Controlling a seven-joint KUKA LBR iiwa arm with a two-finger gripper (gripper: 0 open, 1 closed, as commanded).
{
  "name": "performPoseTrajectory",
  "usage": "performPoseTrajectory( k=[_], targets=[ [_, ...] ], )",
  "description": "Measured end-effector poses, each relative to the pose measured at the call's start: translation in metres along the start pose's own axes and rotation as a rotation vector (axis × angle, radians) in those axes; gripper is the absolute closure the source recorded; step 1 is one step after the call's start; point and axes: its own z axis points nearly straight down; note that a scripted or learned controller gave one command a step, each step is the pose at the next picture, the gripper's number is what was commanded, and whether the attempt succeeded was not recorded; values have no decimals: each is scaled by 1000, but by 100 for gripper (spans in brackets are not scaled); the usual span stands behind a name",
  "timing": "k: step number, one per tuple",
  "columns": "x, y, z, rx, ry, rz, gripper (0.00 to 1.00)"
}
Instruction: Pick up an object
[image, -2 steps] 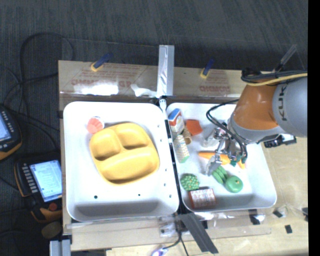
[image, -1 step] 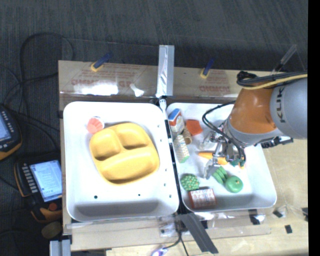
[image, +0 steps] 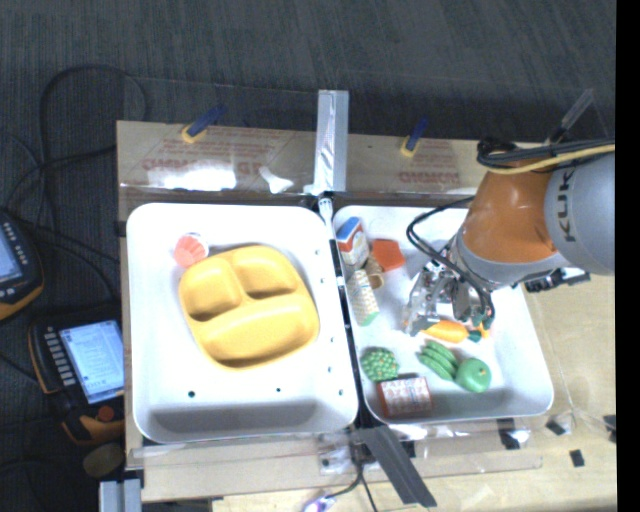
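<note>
Objects for picking: several small toy foods lying in the right bin (image: 535, 385), none lifted clear of the floor as far as the view shows.
Carrot (image: 447, 332): orange with a green tip, lying roughly flat just under the gripper, touching or nearly touching it; whether it sits between the fingers cannot be told.
Pea pod (image: 436, 359): green, slanted, just below the carrot.
Green apple (image: 474, 375): round, just right of the pea pod, near the bin's lower right corner.
Green bumpy piece (image: 378, 363): rounded, near the left wall of the right bin.
Red-brown can (image: 405, 396): on its side, below the green bumpy piece, close to the front wall.
Milk carton (image: 349, 238): white, blue and orange, at the upper left of the right bin.
Orange block (image: 388, 254): just right of the milk carton.
Clear bottle (image: 362, 295): lying lengthwise along the left wall, below the carton.
Gripper (image: 440, 303): metallic, lowered into the middle of the right bin; how far it is open cannot be told from this angle.
Arm (image: 520, 225): grey with orange band, reaching in from the right, cables looped above it.
Left bin (image: 150, 400): white, beside the right bin.
Yellow divided tray (image: 249, 303): upturned or tilted, centred in the left bin.
Pink-red small item (image: 189, 247): at the tray's upper left corner.
</note>
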Motion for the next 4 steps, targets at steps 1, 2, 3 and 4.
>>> performPoseTrajectory(
  k=[1,2,3,4],
  targets=[
    [0,0,0,0,1,0,0],
    [2,13,11,-3,6,40,0],
    [-51,8,13,-6,33,-166,0],
    [26,-25,11,-6,8,-75,0]
  ],
)
